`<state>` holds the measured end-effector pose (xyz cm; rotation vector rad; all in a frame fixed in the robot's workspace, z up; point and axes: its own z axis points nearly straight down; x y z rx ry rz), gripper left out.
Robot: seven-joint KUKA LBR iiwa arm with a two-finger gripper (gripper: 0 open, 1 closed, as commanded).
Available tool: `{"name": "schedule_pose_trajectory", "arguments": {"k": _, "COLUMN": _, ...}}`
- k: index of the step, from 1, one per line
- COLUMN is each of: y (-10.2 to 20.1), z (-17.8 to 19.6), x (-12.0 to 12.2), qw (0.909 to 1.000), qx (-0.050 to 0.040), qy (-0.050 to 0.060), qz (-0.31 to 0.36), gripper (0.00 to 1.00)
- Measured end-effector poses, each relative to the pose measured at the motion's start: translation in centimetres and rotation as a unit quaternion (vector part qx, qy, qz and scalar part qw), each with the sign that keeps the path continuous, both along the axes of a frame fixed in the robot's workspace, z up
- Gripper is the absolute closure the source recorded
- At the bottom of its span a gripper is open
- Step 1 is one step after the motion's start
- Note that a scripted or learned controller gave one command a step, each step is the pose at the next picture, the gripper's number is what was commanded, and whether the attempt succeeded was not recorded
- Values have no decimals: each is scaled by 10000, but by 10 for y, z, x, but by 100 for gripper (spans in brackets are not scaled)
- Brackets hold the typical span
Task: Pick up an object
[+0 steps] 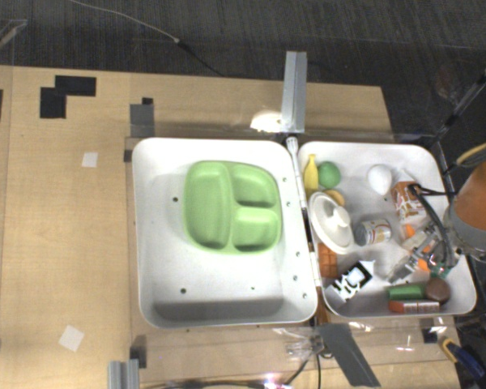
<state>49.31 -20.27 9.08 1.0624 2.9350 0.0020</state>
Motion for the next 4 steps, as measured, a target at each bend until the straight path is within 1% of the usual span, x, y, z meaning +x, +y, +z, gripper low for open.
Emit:
{"name": "schedule_pose_trajectory", "arguments": {"k": 1, "y": 9, "z": 0, "x": -1, "qw": 9998, "qx": -24, "qy": 1, "qz": 177, "gripper": 0}}
{"name": "schedule_pose_trajectory", "arguments": {"k": 2, "y": 55, "z": 1, "x": 0, "qw": 9958, "qx": -36, "qy": -8, "qz": 916, "gripper": 0}}
{"name": "schedule_pose_trajectory", "arguments": {"k": 3, "y": -3, "z": 10, "x": -3, "qw": 9874, "qx": -8, "qy": 51, "qz": 1579, "gripper": 0}}
{"name": "schedule_pose_trajectory", "arguments": {"k": 4, "y": 35, "z": 1, "x": 28, "qw": 9782, "qx": -50, "qy": 8, "qz": 2078, "gripper": 0}}
